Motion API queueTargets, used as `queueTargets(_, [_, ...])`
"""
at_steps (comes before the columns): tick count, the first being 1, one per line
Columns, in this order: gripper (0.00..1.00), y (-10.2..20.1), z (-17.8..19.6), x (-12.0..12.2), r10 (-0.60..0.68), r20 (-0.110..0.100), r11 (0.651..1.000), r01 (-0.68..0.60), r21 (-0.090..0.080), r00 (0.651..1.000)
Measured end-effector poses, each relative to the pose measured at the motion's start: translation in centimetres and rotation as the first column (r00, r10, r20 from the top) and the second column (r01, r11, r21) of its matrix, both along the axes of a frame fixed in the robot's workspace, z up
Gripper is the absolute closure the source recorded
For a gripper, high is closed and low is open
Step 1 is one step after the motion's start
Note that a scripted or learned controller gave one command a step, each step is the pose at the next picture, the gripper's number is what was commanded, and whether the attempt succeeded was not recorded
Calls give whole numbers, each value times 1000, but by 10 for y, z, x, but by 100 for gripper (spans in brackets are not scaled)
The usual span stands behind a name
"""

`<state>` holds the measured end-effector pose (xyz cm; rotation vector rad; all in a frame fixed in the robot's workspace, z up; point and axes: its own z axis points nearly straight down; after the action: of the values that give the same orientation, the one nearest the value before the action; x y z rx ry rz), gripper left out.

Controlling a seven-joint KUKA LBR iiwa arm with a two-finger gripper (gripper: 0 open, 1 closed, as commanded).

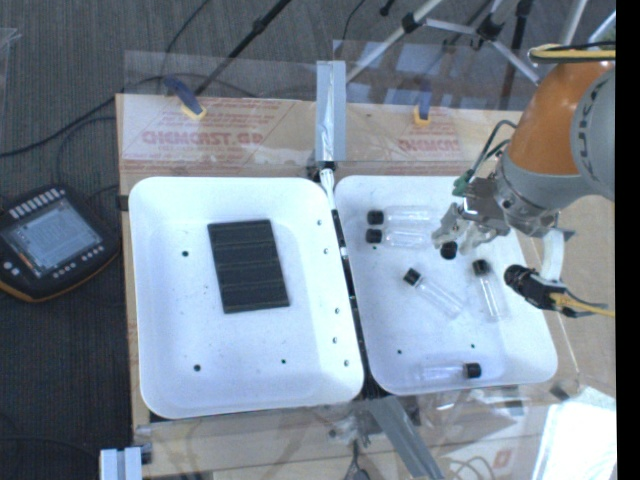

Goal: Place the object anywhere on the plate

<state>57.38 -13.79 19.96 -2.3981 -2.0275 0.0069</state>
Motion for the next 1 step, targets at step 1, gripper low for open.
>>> queueTargets(1, [100, 90, -18, -17, -17, -1, 1000, 17, 2, 1000])
